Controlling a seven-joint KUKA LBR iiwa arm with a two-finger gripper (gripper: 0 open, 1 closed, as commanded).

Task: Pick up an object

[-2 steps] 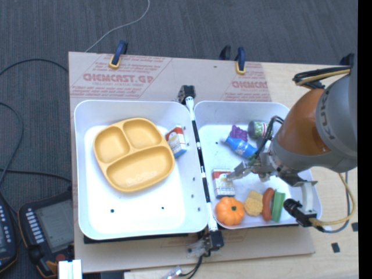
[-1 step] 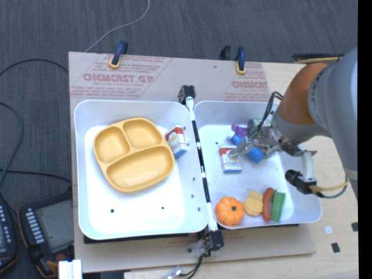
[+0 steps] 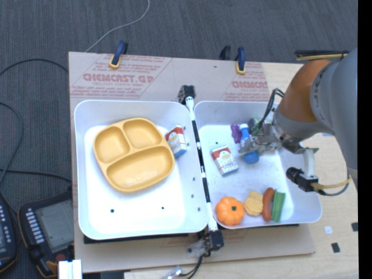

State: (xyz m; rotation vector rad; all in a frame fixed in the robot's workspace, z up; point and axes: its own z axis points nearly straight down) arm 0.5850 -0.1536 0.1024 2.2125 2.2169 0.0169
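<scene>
My gripper (image 3: pixel 256 137) reaches in from the right and hangs low over the upper middle of the right bin (image 3: pixel 302 217). Directly below it sits a small blue object (image 3: pixel 250 156), partly hidden by the gripper, and I cannot tell whether they touch. A purple object (image 3: pixel 236 133) lies just left of the gripper. A red-and-white carton (image 3: pixel 224 160) lies further left in the same bin. Along the bin's front edge sit an orange pumpkin (image 3: pixel 230 210), a yellow corn piece (image 3: pixel 254 203), a red sausage (image 3: pixel 268 203) and a green piece (image 3: pixel 278 205).
The left bin (image 3: pixel 87 214) holds a yellow divided plate (image 3: pixel 134 154) and a second small carton (image 3: pixel 176 141) beside the centre wall. A black bracket (image 3: pixel 303 179) on the arm hangs over the right bin's right rim. Clamps (image 3: pixel 239 61) hold the board's far edge.
</scene>
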